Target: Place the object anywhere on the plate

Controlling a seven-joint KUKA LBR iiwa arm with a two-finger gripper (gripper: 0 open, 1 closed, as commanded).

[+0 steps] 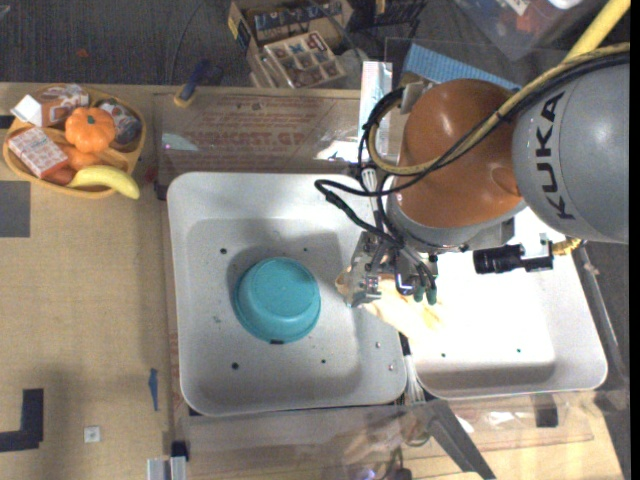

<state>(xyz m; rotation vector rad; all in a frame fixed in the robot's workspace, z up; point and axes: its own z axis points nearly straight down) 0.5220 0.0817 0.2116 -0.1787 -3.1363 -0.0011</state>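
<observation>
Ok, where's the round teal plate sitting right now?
The round teal plate lies in the left white bin, near its middle, apart from and left of the gripper, which hangs over the divide between the bins.

The scene is evenly and fairly brightly lit from overhead, though the floor along the top stays dim. The right bin is nearly washed out, its white floor glaring so that surface detail is lost, while the left bin reads a cooler grey-white with soft shading along its walls. The teal plate throws only a faint shadow at its lower edge. A glossy highlight sits on the arm's orange band. Around the gripper the picture turns soft and smeared; overall sharpness is modest and slightly grainy.
</observation>
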